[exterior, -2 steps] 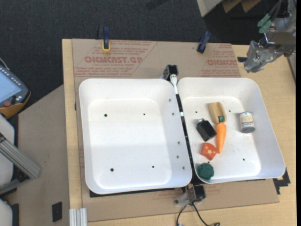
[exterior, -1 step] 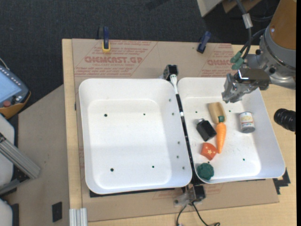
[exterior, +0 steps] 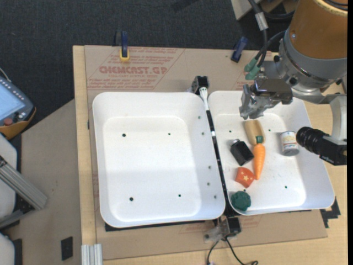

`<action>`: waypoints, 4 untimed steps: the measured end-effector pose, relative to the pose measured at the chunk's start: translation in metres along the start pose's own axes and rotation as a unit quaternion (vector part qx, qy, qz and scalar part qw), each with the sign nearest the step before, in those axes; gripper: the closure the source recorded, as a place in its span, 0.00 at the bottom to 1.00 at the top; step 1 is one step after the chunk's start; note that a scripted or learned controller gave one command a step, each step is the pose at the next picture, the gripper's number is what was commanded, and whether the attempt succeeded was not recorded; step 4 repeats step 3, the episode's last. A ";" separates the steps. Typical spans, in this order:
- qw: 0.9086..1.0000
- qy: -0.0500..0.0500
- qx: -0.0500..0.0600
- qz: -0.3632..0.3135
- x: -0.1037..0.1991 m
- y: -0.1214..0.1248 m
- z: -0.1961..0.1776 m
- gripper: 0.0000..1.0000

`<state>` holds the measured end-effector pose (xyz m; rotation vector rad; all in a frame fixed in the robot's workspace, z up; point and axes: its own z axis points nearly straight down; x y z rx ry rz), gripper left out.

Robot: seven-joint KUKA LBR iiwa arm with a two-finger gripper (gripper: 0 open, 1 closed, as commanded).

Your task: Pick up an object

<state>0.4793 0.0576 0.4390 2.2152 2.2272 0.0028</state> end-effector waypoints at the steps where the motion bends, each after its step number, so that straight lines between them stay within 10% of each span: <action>1: 1.000 -0.001 -0.001 0.002 -0.003 0.001 -0.011 1.00; 4: 1.000 0.000 -0.001 0.001 0.055 0.001 -0.043 1.00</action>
